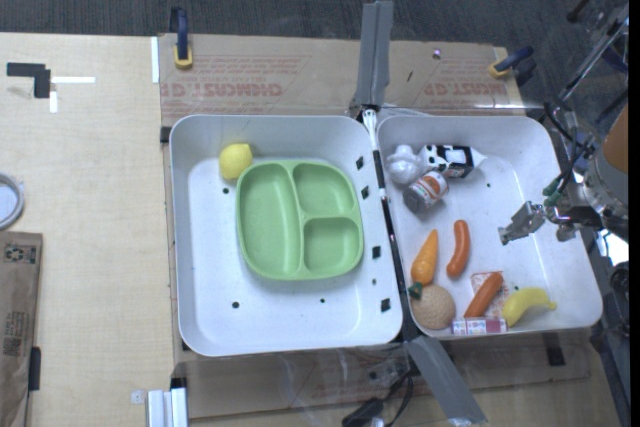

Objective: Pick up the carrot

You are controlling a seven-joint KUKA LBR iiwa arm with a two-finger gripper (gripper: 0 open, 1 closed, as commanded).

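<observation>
carrot (426, 256): orange, tapered, green tip down | tool (522, 223): open/closed unclear

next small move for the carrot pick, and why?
Probably shift the end effector toward the left side of the right bin until it sits over the carrot. It now hangs apart from the carrot, with the sausage lying between them, so come in from above to avoid nudging the sausage.

Carrot (426, 256) in rt bin (530, 177) by sausage (458, 247); hand (522, 223) near, apart.
</observation>
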